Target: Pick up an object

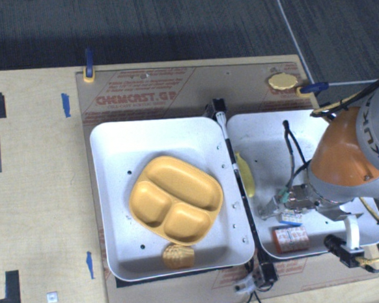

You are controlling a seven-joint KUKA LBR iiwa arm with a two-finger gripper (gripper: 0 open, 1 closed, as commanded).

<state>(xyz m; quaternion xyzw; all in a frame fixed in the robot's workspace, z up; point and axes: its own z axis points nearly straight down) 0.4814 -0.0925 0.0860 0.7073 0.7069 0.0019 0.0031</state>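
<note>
A large yellow three-part plate [175, 197] lies in the left bin [111, 147]. A small tan ridged object [178, 254] rests at that bin's front edge. In the right bin [266, 125] a yellow banana-like piece [245, 174] lies along the left wall. A small red and white box [291, 237] sits near the front. My gripper [291, 201] hangs low in the right bin, just above the box, with the orange wrist band [343, 155] over it. A small blue and white item [291, 218] lies right under the gripper.
A black divider [233, 170] runs between the two bins. Both bins stand on a brown cardboard sheet [145, 92], which bears a round tan disc [282, 81] at its back right. Black cables [294, 149] loop over the right bin.
</note>
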